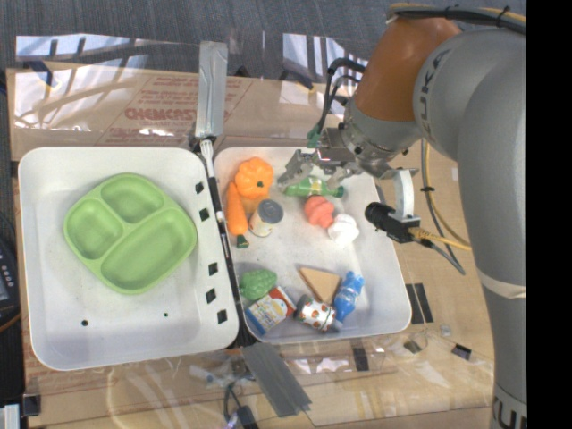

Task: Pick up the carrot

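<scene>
Orange and slim, the carrot (236,211) lies at the left edge of the right bin (384,286), running near enough top to bottom along the wall, with its green stub at the lower end. Just above it, touching or nearly so, sits a small pumpkin (254,175); just to its right stands a small can (265,215) with a dark lid. The gripper (306,172) hangs over the upper middle of this bin, beside the pumpkin and apart from the carrot, its metal fingers (295,166) spread with nothing between them. A green bottle (320,188) lies right under the fingers, whether touching them I cannot tell. Below that is a red-pink piece (318,210) with a white lump (342,230) against it. Along the bin's lower side, from left to right: a green leafy piece (257,283), a small carton (268,310), a tipped can (313,314), a tan wedge (319,281) and a blue bottle (349,295) lying aslant. The left bin (54,324) holds a green divided plate (130,231) with three wells. The arm (465,114), grey with its orange band, reaches in from the right above the right bin's upper corner, and cables trail off it. Brown cardboard (161,105) lies behind both bins.
</scene>
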Robot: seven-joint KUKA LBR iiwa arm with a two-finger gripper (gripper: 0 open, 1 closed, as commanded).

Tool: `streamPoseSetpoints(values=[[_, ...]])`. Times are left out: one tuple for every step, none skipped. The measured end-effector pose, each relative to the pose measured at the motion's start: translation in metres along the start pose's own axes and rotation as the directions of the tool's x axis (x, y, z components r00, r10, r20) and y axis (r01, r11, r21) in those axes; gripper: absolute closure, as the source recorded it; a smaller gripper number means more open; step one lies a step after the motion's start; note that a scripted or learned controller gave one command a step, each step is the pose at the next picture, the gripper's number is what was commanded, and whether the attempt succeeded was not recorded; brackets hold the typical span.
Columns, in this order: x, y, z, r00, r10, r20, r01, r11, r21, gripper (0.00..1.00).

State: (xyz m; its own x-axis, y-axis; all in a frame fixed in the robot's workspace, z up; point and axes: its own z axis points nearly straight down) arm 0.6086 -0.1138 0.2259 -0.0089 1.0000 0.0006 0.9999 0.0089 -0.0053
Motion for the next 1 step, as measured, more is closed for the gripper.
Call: streamPoseSetpoints(values=[[0.0257,-0.0088,-0.1256,0.971,-0.238,0.003,0.238,0.971,-0.006,0.00]])
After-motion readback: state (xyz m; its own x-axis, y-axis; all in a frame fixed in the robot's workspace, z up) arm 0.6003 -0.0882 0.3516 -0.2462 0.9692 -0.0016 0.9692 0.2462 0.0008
